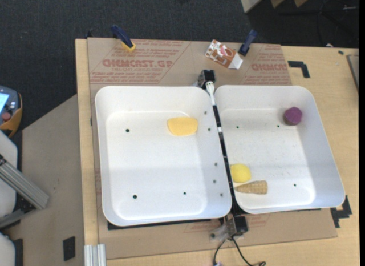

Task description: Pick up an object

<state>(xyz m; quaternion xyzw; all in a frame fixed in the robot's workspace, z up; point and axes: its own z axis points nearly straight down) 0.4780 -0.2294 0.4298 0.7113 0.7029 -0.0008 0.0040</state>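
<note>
Two shallow white bins sit side by side on the counter (319,225), which is covered by a brown cardboard sheet printed with red lettering. The left bin (114,162) holds one thing: a flat, pale yellow oval object (182,126) lying in the upper middle of its floor, nearer the shared divider than the left wall.

The right bin (325,162) holds three things. A small purple ball (292,116) lies near the upper right corner, well apart from the others. A yellow ball (240,173) sits low on the left side, close against the wall by the divider. Just below it, touching or nearly touching, lies a tan cone-shaped piece (252,188) on its side, its narrow end pointing left towards the divider.

Beyond the bins, a small red-and-white wrapped packet (223,54) lies on the cardboard near the top edge. Two blue clamps (122,37) grip that edge, one to the left and one to the right of the packet. A black clip (206,78) sits at the top of the seam between the bins.

As for the hand, nothing in this view allows its opening or any hold to be judged.
</note>
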